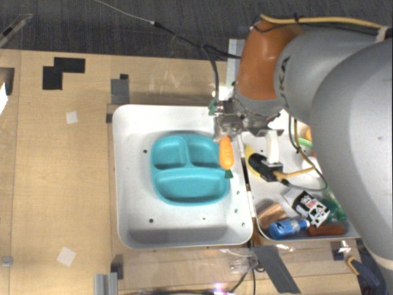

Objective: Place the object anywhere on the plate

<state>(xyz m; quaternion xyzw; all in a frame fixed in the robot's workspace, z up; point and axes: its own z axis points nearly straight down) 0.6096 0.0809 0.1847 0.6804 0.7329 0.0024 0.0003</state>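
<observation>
A teal divided plate lies in the left white bin. An orange toy carrot with a green tip hangs upright over the plate's right rim, near the wall between the two bins. My gripper is directly above it, and the carrot's top end sits between the fingers, so the gripper is shut on the carrot. The grey arm with its orange band covers the back of the right bin.
The right bin holds several small things at its front: a brown piece, a blue toy, a black-and-white item and a reddish-brown piece. Wooden bench lies to the left.
</observation>
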